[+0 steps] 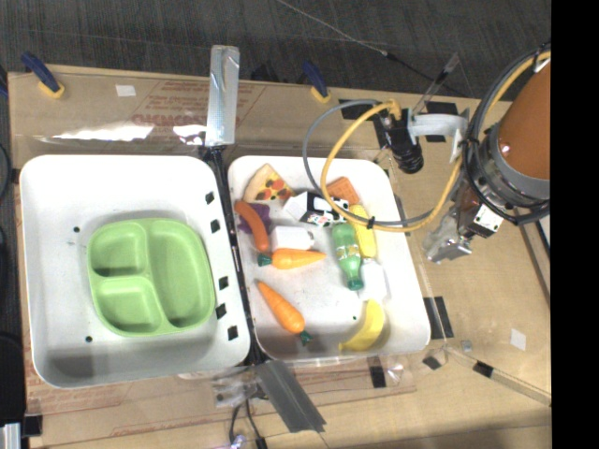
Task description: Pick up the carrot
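Orange carrot point(282, 308) lay in the right bin point(404, 283) toward 6 o'clock, with a yellow banana point(368, 327) at its 3 o'clock and a second carrot point(295, 259) just beyond it. Farther out at 3 o'clock, the hand point(447, 247) hung over the tabletop point(496, 321), outside the bin; its state could not be determined.
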Robot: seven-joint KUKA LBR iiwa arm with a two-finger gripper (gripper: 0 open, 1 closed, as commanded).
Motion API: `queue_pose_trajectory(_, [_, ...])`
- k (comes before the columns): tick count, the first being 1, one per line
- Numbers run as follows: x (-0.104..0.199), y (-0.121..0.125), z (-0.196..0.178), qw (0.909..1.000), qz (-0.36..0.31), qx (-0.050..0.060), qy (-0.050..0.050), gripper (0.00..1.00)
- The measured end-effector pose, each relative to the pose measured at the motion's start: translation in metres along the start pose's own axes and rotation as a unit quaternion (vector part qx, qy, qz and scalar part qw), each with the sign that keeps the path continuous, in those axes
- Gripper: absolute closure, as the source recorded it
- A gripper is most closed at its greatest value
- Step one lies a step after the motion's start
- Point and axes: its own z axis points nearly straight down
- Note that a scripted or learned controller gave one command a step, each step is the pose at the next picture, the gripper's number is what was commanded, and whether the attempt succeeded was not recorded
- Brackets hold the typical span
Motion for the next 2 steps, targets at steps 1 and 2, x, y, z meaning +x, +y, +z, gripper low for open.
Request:
queue_pose_trajectory(1, [0.001, -0.004, -0.01, 1.0, -0.002, 0.004, 0.002, 1.0])
queue_pose_trajectory(2, [0.001, -0.008, -0.021, 1.0, -0.005, 0.007, 0.004, 1.0])
